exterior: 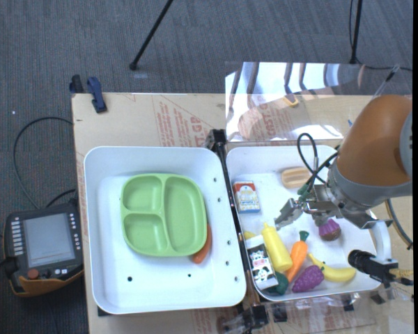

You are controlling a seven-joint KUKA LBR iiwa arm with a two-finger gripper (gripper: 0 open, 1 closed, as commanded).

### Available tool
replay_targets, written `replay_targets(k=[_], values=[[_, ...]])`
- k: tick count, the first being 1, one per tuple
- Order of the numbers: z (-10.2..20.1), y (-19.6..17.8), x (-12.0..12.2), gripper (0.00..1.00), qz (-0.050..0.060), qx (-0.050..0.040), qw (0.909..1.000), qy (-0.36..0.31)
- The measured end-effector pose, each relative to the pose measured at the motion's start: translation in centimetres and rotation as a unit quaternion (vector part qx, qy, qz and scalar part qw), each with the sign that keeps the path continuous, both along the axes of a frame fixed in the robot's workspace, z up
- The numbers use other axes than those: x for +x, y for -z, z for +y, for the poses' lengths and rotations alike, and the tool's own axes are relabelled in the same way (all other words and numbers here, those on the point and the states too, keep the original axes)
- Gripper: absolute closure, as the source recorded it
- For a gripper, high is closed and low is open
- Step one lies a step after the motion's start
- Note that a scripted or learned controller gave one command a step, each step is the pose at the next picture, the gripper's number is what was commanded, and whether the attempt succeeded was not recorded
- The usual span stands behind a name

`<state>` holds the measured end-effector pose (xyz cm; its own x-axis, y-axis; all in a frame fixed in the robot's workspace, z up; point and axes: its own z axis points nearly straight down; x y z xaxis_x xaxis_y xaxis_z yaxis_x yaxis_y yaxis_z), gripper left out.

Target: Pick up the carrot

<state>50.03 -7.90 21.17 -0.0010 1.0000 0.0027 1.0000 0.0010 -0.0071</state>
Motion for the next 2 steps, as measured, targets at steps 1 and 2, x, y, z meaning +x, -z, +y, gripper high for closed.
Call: replay_targets(k=[1, 2], values=[[-3.7, 12.6, -2.5, 0.0, -0.001, 0.0, 1.0, 0.001], [-3.6, 11.3, -2.1, 1.0, -0.006, 0.0012, 1.0, 0.004]])
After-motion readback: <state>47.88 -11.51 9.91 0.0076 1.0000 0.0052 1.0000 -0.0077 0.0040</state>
